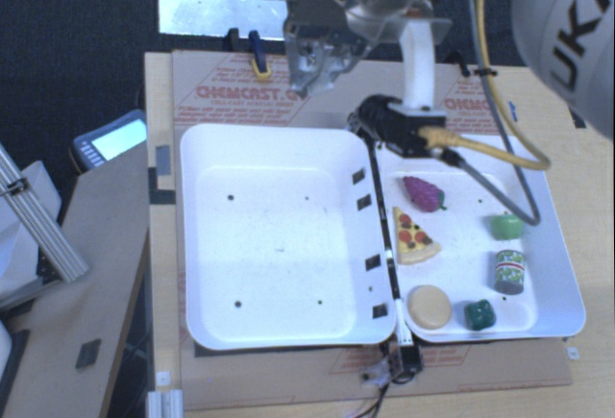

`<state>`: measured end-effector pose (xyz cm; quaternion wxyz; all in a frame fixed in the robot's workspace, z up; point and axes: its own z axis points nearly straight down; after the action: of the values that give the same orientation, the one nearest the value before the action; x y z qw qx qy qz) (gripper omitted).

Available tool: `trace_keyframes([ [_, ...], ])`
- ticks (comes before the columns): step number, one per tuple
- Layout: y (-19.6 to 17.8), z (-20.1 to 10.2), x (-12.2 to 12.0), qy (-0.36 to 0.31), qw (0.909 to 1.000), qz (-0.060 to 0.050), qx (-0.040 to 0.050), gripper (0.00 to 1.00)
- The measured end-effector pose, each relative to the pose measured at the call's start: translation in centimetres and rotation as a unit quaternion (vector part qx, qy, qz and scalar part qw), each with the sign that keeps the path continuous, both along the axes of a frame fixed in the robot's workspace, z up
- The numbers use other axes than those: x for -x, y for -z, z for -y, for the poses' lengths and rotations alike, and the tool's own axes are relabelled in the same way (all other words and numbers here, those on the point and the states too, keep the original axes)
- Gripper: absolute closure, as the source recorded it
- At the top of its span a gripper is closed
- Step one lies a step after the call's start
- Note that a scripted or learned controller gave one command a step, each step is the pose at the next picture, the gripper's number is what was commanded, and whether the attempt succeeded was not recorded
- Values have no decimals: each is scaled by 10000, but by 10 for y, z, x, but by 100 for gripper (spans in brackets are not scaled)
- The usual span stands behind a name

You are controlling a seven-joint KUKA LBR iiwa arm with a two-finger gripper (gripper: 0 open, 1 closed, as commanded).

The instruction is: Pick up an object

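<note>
Bench carries two white bins side by side. Right bin point(562, 306) holds pizza slice point(415, 238), purple item point(423, 192), can point(508, 270). Gripper point(315, 70) hangs at far edge; finger state undeterminable. Objects lie nearer and rightward of gripper.

Two bins sat side by side on the tabletop point(163, 214). In the right bin point(562, 306), an eggplant point(423, 192) lay farthest back, a pizza slice point(414, 238) in front of it and a bun point(430, 307) nearest. A block point(479, 314) lay right of the bun, a can point(508, 271) behind it, an apple point(506, 226) further back. The pincer point(315, 72) hung behind the left bin point(207, 147).
</note>
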<state>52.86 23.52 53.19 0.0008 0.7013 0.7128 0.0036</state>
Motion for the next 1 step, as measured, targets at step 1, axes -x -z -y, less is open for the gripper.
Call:
trace_keyframes([
  [1,1,0,0,-9,10000,-6,3,0],
])
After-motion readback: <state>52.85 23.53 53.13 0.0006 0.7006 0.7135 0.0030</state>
